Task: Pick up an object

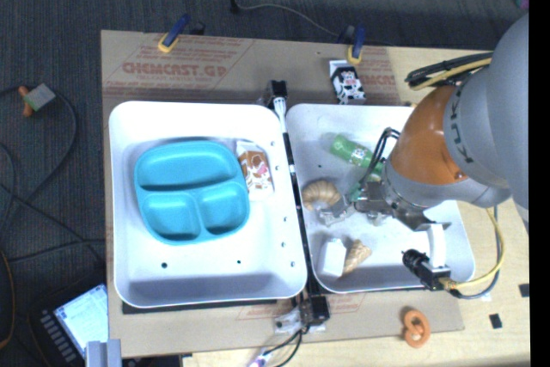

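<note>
Seeing two white bins: left bin [120, 211], right bin [301, 129]; left bin is holding one blue divided tray [191, 189] and one small printed packet [255, 169]; right bin is showing one green bottle [350, 150], one tan croissant-shaped piece [321, 193], one white block [332, 257], one tan cone-shaped piece [357, 253]; worktop [172, 69] is carrying two clamps at the back edge: one [174, 33], another [357, 42]; one orange ring [416, 326] sitting at front; one arm [481, 142] reaching in.
</note>
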Controlling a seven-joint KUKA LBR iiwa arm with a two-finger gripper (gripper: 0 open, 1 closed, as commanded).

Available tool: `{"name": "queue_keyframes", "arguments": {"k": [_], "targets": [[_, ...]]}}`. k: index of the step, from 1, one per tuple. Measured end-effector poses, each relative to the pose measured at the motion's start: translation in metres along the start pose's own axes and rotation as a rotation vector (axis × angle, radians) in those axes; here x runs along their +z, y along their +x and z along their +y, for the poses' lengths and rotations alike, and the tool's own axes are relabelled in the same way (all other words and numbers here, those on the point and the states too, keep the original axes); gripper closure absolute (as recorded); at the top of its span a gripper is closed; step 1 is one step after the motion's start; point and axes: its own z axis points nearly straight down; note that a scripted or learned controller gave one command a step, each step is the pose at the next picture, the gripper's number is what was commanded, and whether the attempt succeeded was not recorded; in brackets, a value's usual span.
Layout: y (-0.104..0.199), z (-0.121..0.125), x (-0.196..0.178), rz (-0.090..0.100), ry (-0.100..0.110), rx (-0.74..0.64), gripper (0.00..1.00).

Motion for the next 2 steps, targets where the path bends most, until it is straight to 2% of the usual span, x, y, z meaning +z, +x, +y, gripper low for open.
{"name": "queue_keyframes", "arguments": {"k": [1, 2], "targets": [[0.001, 0.075, 0.011, 0.004, -0.001, -0.003, 0.0], [-0.001, 0.075, 0.0, -0.001, -0.003, -0.004, 1.0]]}}
